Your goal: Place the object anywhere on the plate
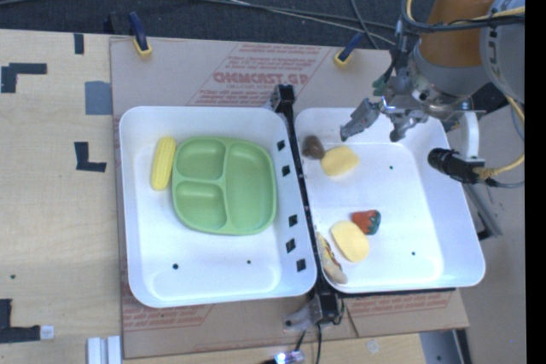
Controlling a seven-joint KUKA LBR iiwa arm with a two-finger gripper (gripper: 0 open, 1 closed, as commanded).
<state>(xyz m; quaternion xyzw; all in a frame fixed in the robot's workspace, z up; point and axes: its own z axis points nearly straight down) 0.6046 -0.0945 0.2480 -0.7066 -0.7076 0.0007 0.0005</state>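
End effector [378, 125] hovers over the right bin [444, 217], fingers spread apart, nothing between them. Just below-left lies a yellow lemon-like piece [339, 161]. The green plate [224, 185] sits in the left bin [145, 209], corn [162, 164] beside it.

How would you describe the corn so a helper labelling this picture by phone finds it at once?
Start at the left white bin, the one holding the green divided plate. Look on the bin floor just off the plate's left edge, near the bin's upper left corner. The corn is the long, bumpy yellow cob lying there; the other yellow pieces are smooth, rounded and in the right bin.
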